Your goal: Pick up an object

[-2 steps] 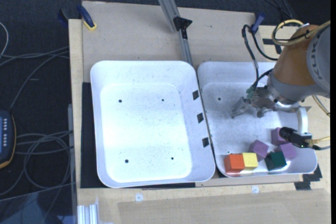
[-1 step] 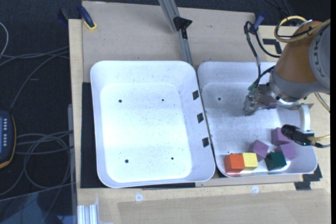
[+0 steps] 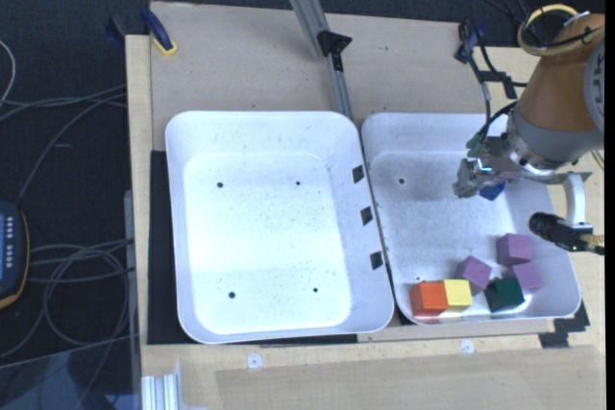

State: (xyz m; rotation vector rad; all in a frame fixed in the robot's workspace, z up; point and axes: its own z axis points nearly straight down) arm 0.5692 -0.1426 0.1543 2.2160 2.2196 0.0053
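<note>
A small blue block [image 3: 494, 190] is being hidden mostly beneath the gripper [image 3: 471, 184] in the right bin [image 3: 413, 149], and the fingers' state cannot be told.

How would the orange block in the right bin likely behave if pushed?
The orange block looks flat-faced and rigid, so it would probably slide, not roll. It touches the yellow block, which would likely shift too. The bin wall close by may stop it.
</note>
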